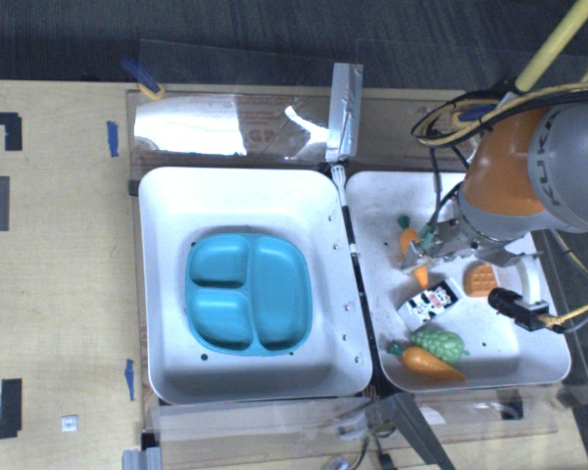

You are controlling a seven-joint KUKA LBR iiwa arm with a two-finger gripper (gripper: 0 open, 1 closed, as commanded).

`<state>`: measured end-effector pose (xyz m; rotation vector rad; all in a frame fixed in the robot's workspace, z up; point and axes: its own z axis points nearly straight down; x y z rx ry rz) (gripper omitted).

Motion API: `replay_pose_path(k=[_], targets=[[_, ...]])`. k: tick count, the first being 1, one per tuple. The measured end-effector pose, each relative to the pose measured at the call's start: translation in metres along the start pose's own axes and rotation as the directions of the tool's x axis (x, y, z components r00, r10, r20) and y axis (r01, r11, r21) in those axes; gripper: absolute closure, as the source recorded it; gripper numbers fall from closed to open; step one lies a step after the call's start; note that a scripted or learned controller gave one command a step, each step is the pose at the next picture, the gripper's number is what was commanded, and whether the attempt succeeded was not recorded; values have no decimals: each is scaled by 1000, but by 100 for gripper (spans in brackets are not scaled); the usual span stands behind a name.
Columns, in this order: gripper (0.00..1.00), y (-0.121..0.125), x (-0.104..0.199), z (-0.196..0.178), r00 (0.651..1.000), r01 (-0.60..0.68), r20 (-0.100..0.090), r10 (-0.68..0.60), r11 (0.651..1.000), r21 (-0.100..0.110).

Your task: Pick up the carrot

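A wooden tabletop (49, 292) carries two white bins; the left bin (162, 262) holds one blue divided plate (248, 292); the right bin (544, 360) holds one carrot (429, 361) at its six o'clock edge, touching one green vegetable (439, 342); the hand (433, 238) hovers toward twelve o'clock of it, whether open I cannot tell; a descent here could catch the small orange pieces (409, 237) instead, since they lie nearer.

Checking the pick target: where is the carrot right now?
The carrot lies in the right bin, near its front-left corner, touching the green leafy toy just behind it and below the black-and-white item.
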<state>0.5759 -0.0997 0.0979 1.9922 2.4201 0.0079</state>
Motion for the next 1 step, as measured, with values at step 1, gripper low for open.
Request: replay_pose_path(k=[1], targets=[[100,28,66,-87,979,-202,-1,202,979,8]])
